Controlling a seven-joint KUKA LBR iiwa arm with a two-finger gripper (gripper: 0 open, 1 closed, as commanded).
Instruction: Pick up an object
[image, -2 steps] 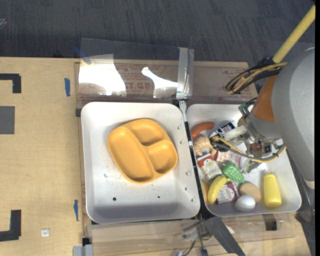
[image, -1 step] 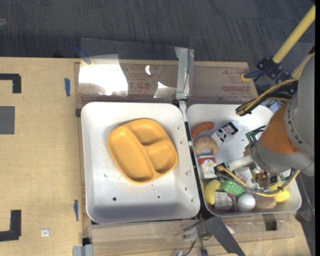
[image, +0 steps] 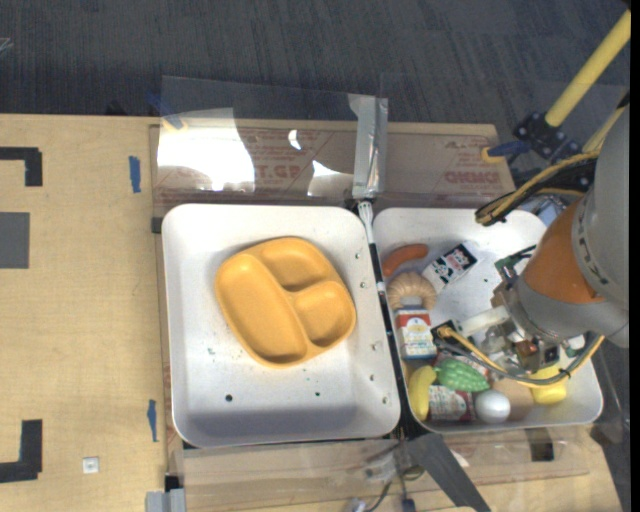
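Gripper (image: 520, 345): low in right bin (image: 585, 405); we cannot tell its jaw state. Green toy (image: 462, 377) lies just left.

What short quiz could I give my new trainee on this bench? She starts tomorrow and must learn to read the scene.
1. True or false: the yellow tray lies in the right bin.
2. Which lies nearest the front wall of the right bin?
A. hot dog
B. silver ball
C. milk carton
3. Fill in: the arm hangs over the ____ bin.

Key:
1. False: it lies in the left bin.
2. B.
3. right.
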